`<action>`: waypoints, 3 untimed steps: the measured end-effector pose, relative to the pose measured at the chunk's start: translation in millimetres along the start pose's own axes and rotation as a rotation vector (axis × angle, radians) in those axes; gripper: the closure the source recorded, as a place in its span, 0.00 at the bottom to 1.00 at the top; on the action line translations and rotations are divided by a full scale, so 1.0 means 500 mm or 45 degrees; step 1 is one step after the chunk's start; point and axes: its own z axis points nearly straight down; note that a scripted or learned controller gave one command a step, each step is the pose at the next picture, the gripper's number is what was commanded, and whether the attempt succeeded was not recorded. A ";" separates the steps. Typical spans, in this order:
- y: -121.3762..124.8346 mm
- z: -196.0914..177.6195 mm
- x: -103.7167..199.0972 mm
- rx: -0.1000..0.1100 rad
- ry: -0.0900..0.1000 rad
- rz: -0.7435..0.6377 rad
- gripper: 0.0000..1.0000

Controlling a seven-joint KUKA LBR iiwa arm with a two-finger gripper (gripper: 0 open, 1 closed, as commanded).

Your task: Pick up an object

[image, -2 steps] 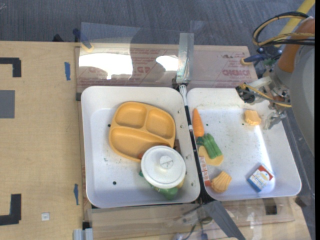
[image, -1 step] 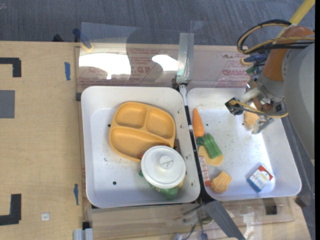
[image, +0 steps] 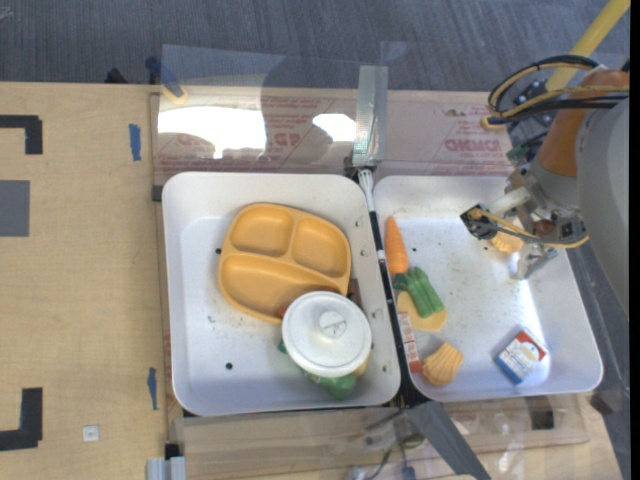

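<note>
Blue-white carton w/ a red patch lies in the lower right corner of the right bin, below the gripper and apart from it, w/ bare bin floor between. It's the nearest loose item to the tool.

Gripper sits over the upper right part of the right bin, arm coming in from the right edge of the frame, orange band and black cables above it. Can't tell if the gripper is open or closed; a small yellowish bit shows right at the tool, but can't tell whether that's an object or part of the hardware.

Other items in the right bin, all left of the gripper and well apart from it:
- orange carrot, lying along the bin's left wall, upper part.
- green piece, just below the carrot, resting partly on a pale yellow piece.
- yellow-orange ridged piece near the lower left corner, left of the carton.

Left bin: orange divided plate in the middle, tilted; white round lidded cup overlaps the plate's lower right edge, something green showing under it. Both sit far left of the gripper, across the divider btw the bins.
</note>
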 end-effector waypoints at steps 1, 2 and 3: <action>-0.013 -0.001 0.054 0.000 -0.010 0.107 0.00; -0.088 -0.002 0.081 -0.002 -0.009 0.156 0.00; -0.089 -0.025 0.087 -0.001 0.002 0.157 1.00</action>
